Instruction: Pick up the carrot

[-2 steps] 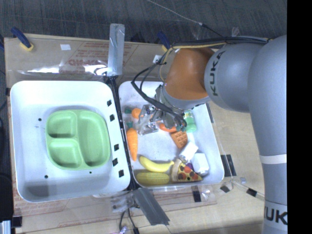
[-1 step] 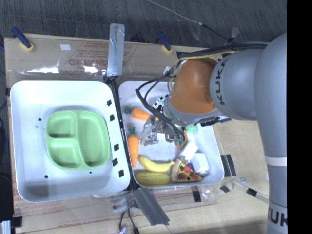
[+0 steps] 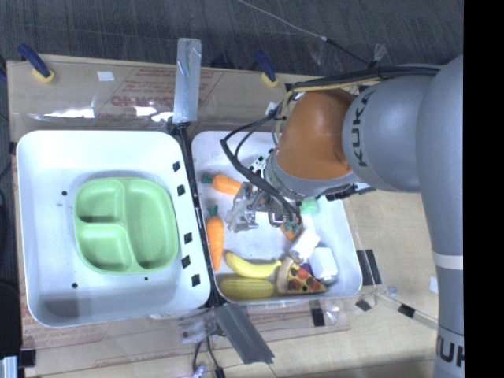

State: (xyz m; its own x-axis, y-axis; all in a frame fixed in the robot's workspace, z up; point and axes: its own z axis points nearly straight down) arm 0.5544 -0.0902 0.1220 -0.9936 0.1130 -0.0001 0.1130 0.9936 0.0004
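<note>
Two white bins sit side by side on the bench, and in the right bin [image 3: 346,235] the carrot [image 3: 214,241] lies against the left wall, its long axis running along that wall, near to far. Just right of it, the gripper [image 3: 250,209] hovers with fingers spread, holding nothing; a banana [image 3: 250,265] lies nearer the front.
</note>
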